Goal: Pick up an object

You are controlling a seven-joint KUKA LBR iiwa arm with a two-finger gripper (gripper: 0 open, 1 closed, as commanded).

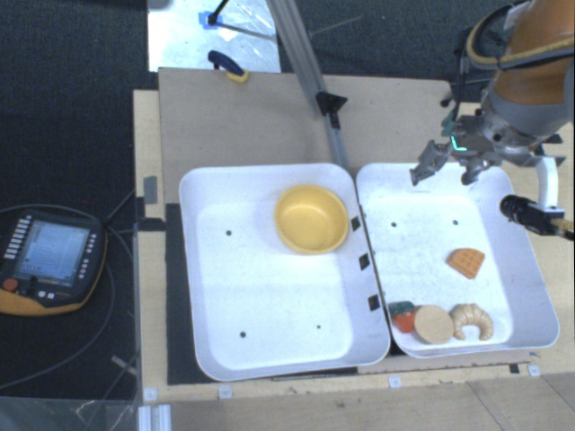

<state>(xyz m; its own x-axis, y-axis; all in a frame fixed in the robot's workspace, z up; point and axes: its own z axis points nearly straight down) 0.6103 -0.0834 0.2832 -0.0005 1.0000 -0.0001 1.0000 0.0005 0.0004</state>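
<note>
Starting at the far left, a teach pendant lies on the dark floor beside the surface, its cable trailing off toward the bins. Moving right, the left bin carries a single yellow bowl, upright, sitting toward its far right corner. Over the divide now, into the right bin, and here's where the choice is: a small orange waffle piece lies by itself mid-bin toward the right wall, and down at the near edge there's a cluster, a red-and-green piece that may be a toy vegetable touching a tan round disc, with a croissant just beside that. And at the far right, the arm is in, the hand hovering above the far rim of the right bin, fingers spread wide with nothing between them. So this reads as the approach step, before any grasp. The waffle piece looks like the cleanest target, standing apart from its neighbours; the next move calls for travelling nearward over the bin, lining up above it, and descending with the fingers either side before closing. The near cluster would be trickier, things crowding each other.
</note>
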